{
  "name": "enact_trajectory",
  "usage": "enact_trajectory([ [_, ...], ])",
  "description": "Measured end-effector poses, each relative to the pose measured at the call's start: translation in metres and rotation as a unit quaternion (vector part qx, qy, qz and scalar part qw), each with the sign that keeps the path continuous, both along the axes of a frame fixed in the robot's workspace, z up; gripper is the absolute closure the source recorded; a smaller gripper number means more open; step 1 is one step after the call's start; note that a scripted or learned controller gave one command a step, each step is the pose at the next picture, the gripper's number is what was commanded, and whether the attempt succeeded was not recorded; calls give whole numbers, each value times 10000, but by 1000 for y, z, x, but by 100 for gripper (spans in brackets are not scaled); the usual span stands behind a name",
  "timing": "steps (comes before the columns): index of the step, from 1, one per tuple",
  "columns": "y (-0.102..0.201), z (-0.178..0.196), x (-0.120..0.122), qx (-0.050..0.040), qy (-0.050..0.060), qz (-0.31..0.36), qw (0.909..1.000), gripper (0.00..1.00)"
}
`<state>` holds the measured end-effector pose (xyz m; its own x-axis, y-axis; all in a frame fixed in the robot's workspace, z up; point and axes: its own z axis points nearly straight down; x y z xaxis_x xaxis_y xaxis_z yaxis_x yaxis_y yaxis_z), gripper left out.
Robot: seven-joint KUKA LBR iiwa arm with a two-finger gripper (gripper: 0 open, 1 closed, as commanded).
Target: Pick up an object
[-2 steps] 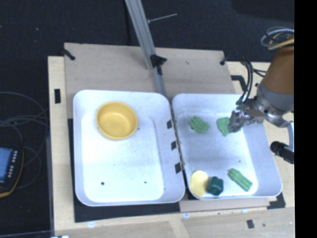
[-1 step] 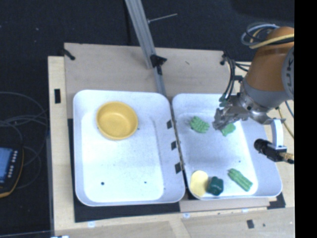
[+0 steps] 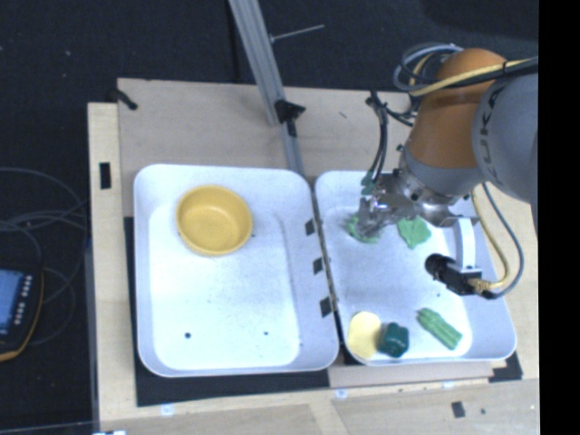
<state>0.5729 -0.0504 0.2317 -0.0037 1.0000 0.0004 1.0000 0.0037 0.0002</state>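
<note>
Gripper (image 3: 370, 217) low in the right bin (image 3: 489, 352).
We see it upon a green object (image 3: 362, 231); its grip we cannot tell.

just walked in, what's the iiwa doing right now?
The arm reaches in from the right and has its gripper down in the right bin, right at a light green object near the bin's upper left. Whether it has a grip on it can't be told. A second green piece lies just beside it. Along the bin's near edge sit a pale yellow object, a dark teal block and a green oblong piece. The left bin holds a yellow bowl.
</note>
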Motion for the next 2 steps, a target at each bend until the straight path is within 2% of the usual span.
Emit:
enact_trajectory([
  [1, 61, 6, 2, 5, -4, 8, 10000, 100],
  [2, 112, 5, 22, 3, 1, 0, 10000, 100],
])
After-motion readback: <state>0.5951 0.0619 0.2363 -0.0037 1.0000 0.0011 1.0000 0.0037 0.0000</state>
